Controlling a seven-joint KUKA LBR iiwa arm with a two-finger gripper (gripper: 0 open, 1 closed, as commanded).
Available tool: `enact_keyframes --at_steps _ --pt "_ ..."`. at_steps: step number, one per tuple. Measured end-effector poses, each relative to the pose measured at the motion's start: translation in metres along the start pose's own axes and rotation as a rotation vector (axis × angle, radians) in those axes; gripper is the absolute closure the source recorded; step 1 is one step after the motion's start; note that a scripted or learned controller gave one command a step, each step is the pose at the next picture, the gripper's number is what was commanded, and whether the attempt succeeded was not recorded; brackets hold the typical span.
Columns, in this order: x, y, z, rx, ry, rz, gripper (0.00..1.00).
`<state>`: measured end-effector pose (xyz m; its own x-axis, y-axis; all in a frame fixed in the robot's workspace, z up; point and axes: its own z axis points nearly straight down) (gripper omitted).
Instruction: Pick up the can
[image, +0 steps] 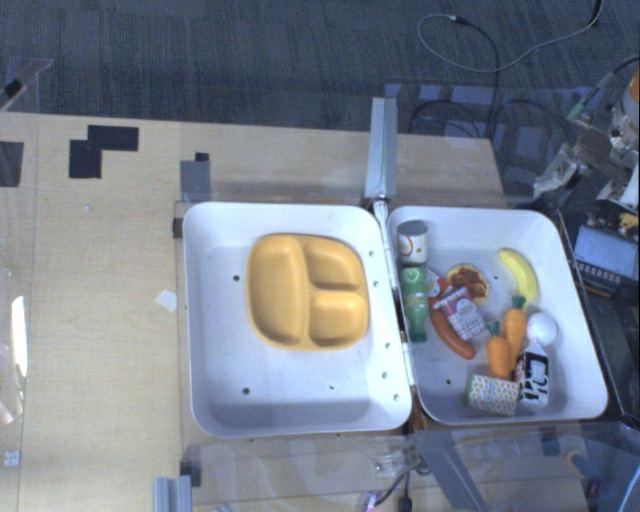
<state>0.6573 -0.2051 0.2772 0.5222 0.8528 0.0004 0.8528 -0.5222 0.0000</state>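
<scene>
The can (412, 241) stood upright in the right bin's (571, 262) far left corner, touching a green bottle (414, 300). The hand's (612, 140) state could not be told.

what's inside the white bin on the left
The left bin holds a yellow divided tray with three compartments. Bare white floor with small dark dots shows around it. Whatever lies beneath the tray is covered.

Wooden bench (100, 300) bearing two white bins (210, 400).
</scene>
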Motion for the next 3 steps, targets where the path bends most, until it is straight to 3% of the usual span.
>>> enact_keyframes --at_steps 1,2,3 --pt "0.031 -0.004 0.117 0.002 0.000 0.020 0.00" --pt "0.053 -0.017 0.083 -0.002 0.001 -0.068 0.00" --pt "0.103 -0.048 0.179 0.001 0.001 -0.134 0.00"
